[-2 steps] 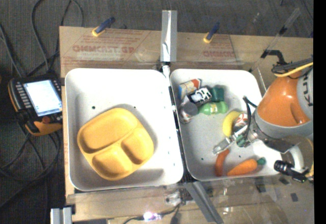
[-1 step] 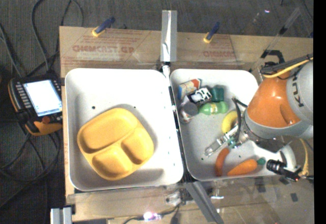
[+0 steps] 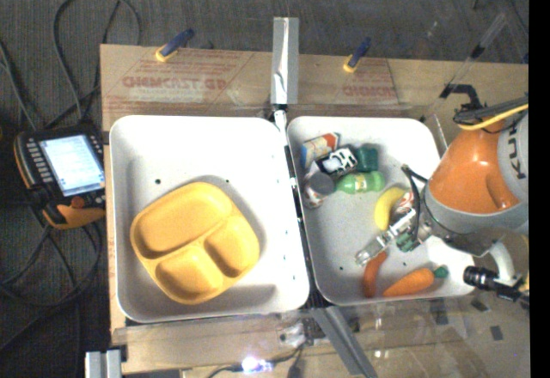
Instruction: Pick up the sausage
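The sausage (image 3: 371, 276) is a short reddish-orange piece lying near the front of the right bin (image 3: 339, 226), tilted a little off upright. My gripper (image 3: 379, 247) reaches in from the right and hangs low over the bin. Its silver tip sits right at the sausage's upper end. I see nothing lifted off the bin floor. Whether the tip touches the sausage is unclear from this angle.
An orange carrot (image 3: 412, 282) lies just right of the sausage. A yellow fruit (image 3: 388, 205), a green bottle (image 3: 360, 184), a teal piece (image 3: 368, 157), a black-and-white toy (image 3: 337, 162) and a small can (image 3: 320, 144) crowd the bin's back. The left bin (image 3: 137, 161) holds a yellow divided plate (image 3: 195, 240).
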You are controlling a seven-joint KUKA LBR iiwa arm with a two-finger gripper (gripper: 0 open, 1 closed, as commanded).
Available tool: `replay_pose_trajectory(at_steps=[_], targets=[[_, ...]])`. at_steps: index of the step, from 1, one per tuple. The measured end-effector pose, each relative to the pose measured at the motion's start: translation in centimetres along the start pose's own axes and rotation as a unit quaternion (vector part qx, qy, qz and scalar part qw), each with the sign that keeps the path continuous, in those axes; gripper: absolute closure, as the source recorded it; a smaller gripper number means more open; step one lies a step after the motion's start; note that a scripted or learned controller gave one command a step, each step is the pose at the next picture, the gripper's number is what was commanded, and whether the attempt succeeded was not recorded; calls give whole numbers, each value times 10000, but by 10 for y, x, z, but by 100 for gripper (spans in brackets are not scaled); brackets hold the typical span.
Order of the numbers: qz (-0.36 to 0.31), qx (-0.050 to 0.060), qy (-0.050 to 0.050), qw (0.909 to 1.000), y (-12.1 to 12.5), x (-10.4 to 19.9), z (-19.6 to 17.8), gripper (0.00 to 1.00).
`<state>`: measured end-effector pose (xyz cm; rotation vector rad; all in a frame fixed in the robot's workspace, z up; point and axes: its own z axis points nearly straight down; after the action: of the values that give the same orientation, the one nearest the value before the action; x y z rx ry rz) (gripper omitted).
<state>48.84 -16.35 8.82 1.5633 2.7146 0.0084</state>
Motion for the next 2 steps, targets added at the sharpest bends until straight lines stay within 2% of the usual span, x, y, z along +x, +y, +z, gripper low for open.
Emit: replay_pose_trajectory(at_steps=[1,2], targets=[[-328,10,-47,9995,3,6,-1,0],[-482,12,-52,9988,5,9,-1,0]])
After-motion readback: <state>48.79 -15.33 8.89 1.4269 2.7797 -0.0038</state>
